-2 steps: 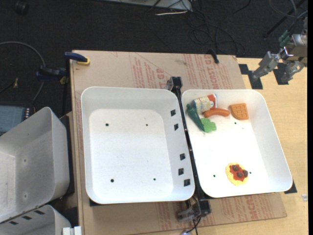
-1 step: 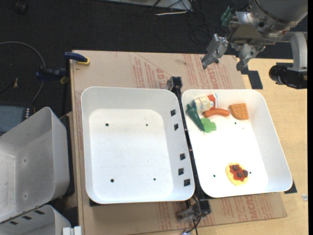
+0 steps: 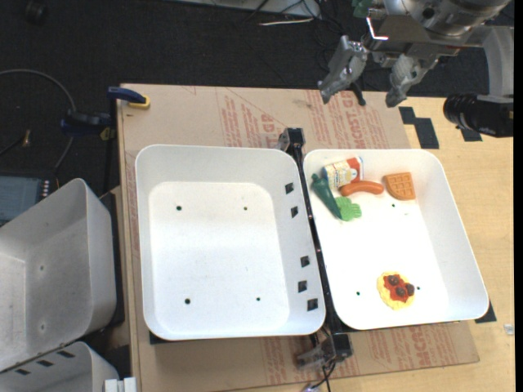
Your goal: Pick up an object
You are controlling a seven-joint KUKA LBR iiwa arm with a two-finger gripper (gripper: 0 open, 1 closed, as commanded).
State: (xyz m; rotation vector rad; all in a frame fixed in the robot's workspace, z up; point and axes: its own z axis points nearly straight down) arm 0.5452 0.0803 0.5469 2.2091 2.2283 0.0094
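My gripper point(image 3: 368, 88) hangs high above the bench's far edge, beyond the right bin point(image 3: 441, 243), with its two fingers spread open and nothing between them. In the right bin's far left corner lie a small white carton point(image 3: 341, 171), a green toy point(image 3: 335, 200) and an orange-red sausage point(image 3: 361, 189), all close together. An orange waffle-like square point(image 3: 400, 185) sits just to their right. Near the bin's front lies a small yellow pizza with red toppings point(image 3: 396, 290).
The left bin point(image 3: 221, 239) sits beside the right one, joined by a black clip strip point(image 3: 304, 235). Both rest on a brown board point(image 3: 212, 113). A grey tote point(image 3: 49, 260) stands at the left. Cables and clamps lie beyond the board's far left corner.
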